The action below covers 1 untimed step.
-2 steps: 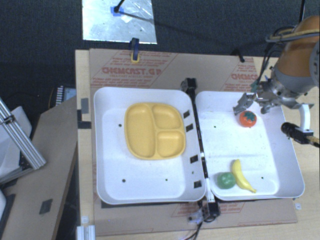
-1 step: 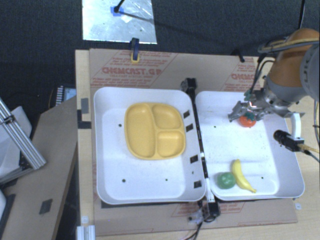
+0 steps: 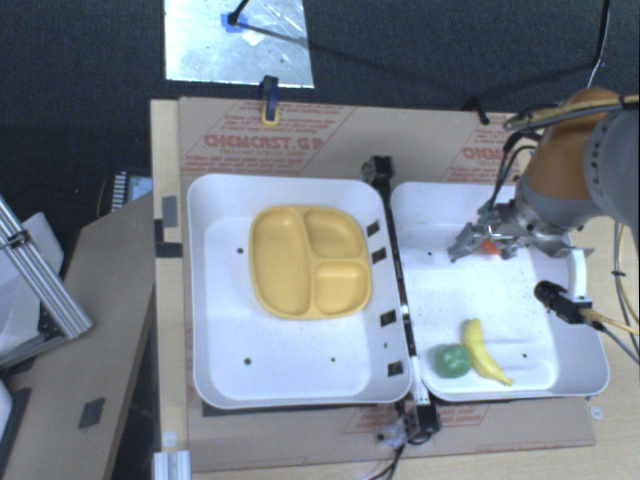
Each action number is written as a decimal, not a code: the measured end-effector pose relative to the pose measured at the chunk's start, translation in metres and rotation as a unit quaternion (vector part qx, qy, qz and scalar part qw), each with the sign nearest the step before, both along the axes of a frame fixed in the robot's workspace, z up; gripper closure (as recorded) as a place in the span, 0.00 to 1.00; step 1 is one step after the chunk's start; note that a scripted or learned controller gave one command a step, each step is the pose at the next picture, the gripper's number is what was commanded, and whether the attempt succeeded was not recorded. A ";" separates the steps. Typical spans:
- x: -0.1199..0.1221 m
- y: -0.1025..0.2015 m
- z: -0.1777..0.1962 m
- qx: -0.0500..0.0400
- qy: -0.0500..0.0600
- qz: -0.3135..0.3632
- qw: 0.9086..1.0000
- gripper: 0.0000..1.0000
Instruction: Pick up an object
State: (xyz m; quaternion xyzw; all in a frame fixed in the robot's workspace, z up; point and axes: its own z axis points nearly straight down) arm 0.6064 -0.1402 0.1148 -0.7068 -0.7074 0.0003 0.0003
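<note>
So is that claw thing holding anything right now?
Gripper: cannot be told; it sits low in the right bin beside a small orange object.

Arm exterior: grey casing, orange band.
Arm (image 3: 610, 168) has rounded grey shells with an orange band (image 3: 565, 153) above the wrist; dark cables loop alongside (routing unclear); gripper (image 3: 480, 240) of grey metal carries a small orange-red mark.

The bench (image 3: 330, 133), seemingly cardboard-topped, bears two white bins (image 3: 225, 368).

Tool (image 3: 480, 245) over right bin (image 3: 440, 298); banana (image 3: 484, 351) beside green ball (image 3: 451, 360).
</note>
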 end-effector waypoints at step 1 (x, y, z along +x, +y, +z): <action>0.000 0.000 -0.032 0.000 0.000 0.000 1.000 0.00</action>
